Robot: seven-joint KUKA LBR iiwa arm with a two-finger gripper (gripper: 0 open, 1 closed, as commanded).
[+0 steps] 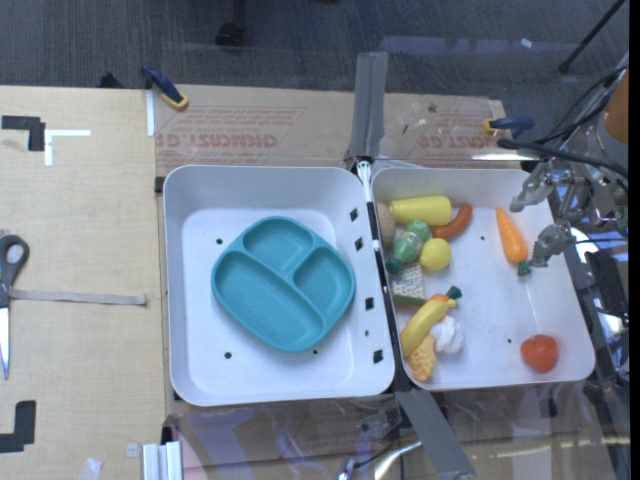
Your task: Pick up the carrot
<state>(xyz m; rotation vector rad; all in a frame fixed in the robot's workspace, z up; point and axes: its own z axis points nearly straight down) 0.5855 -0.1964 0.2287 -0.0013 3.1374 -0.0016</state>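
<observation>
Your carrot (511, 235) lies in the right bin (560, 368), at about two o'clock from that bin's middle, tilted, tip toward the far rim. Your gripper (537, 230) sits just at the carrot's three o'clock, fingers spread wide, nothing between them. At nine o'clock in the same bin: a heap of toy food (425, 268). Tomato (540, 353) at five o'clock. Left bin (190, 298) carries a teal divided plate (283, 283).

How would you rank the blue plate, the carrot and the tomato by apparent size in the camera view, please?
1. blue plate, by far the largest.
2. carrot, long and thin.
3. tomato, shorter but rounder, close to the carrot in area.
</observation>
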